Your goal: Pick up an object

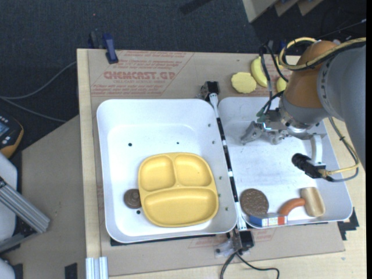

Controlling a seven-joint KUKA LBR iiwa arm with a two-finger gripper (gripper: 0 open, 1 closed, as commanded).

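Left bin: yellow divided plate, small brown disc touching its left edge. Right bin: brown cookie, hot dog toy, blue-red marker along front wall. Gripper over right bin's rear, finger state indiscernible, nothing visibly held

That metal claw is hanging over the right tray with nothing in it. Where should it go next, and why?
Probably toward the front of the right bin. The gripper sits over bare floor near the back, while the brown disc and the hot dog toy lie near the front edge, so moving above one of them seems sensible.
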